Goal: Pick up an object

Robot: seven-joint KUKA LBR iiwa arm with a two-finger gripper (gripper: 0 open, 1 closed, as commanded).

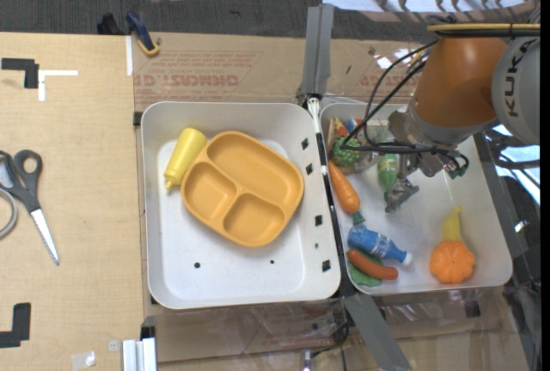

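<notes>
Right bin (490, 275): carrot (345, 189), blue bottle (378, 245), pumpkin (452, 262). Gripper (401, 193) hangs mid-bin, between these; jaw state cannot be told. One isolated object should be chosen and approached squarely.

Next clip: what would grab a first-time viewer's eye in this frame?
Probably the yellow divided tray lying in the left bin, with a yellow bottle tucked against its upper-left edge. Next, the arm's orange band over the right bin, its claw hanging above the bin floor among toy food: a carrot, a blue bottle and a small orange pumpkin.
</notes>
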